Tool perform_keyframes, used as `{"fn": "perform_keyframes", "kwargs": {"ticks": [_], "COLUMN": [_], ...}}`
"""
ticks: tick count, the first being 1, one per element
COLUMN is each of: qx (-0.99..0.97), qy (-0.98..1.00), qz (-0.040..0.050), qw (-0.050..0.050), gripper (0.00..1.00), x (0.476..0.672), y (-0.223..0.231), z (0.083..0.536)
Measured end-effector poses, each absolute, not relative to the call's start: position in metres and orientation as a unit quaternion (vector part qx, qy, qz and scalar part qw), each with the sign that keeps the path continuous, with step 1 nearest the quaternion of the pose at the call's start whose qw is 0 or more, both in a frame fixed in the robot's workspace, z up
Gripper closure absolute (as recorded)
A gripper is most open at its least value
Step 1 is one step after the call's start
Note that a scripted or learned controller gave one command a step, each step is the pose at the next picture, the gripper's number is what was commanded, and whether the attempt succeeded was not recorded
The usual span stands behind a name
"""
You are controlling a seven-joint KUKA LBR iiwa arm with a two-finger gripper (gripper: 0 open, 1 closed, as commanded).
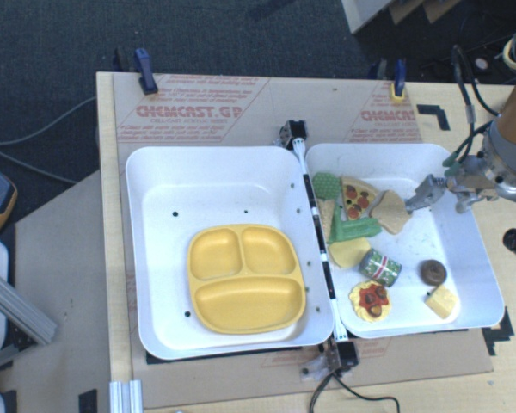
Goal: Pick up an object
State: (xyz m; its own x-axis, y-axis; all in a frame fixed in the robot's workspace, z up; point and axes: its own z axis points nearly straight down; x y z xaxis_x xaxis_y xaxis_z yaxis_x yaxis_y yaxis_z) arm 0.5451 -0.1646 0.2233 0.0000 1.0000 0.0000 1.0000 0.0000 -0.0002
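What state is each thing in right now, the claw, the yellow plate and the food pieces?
Claw: above the right bin, holding nothing.
Yellow plate: flat and upright in the left bin, compartments bare.
Pizza slice: lying flat in the right bin.
Can: lying on its side.
Chocolate donut: lying flat, apart from the can.
Cheese wedge: resting near the bin's front right corner.

The right bin (pixel 473 256) is crowded along its left side: a pizza slice (pixel 356 198), green pieces (pixel 354 227), a tan piece (pixel 392 211), a yellow wedge (pixel 348 252), a can (pixel 380 268) and a small round pizza (pixel 371 299) lie close together. Bare floor lies toward its far right, with a brown disc (pixel 433 272) and yellow block (pixel 442 301) near right. In the left bin (pixel 146 231), a yellow divided plate (pixel 245 278) fills the near middle; its far half lies open.
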Motion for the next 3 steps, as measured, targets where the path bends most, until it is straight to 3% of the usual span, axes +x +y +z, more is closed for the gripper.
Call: {"fn": "perform_keyframes", "kwargs": {"ticks": [1, 2, 3], "qx": [-0.705, -0.708, -0.708], "qy": [-0.71, -0.706, -0.706], "qz": [0.0016, 0.0016, 0.0008], "qw": [0.005, -0.002, 0.002], "gripper": [0.0, 0.0, 0.0], "x": [0.579, 0.558, 0.523], "y": [-0.103, -0.099, -0.105], "z": [0.115, 0.084, 0.085]}}
